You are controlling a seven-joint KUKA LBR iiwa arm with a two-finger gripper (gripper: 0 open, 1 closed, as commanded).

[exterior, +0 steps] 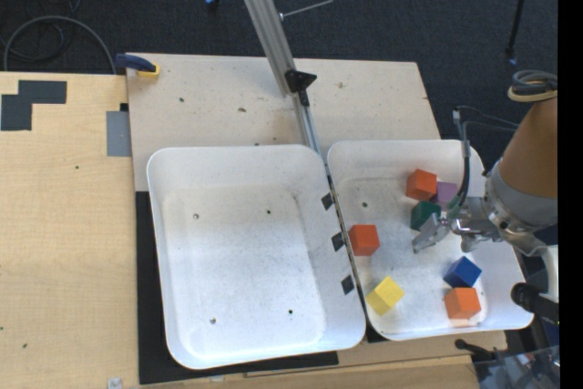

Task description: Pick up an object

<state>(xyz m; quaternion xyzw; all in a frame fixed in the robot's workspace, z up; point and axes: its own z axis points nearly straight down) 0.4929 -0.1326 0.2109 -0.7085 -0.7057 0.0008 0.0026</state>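
The right bin [401, 150] holds several small blocks. An orange block [421, 184] and a purple block [446, 192] sit near its back, with a dark green block [424, 214] just in front of them. Another orange block [364, 240] lies by the bin's left wall. Towards the front are a yellow block [386, 294], a blue block [464, 271] and a third orange block [463, 302]. My gripper [430, 234] reaches in from the right, low in the bin, right beside the green block's front edge. Whether it touches that block is unclear.
The left bin [182, 168] stands beside the right one, with a divider and black clips [338, 240] between them. A slanted metal rail [269, 23] rises behind the bins. The grey and orange arm [533, 168] hangs over the right bin's right edge.
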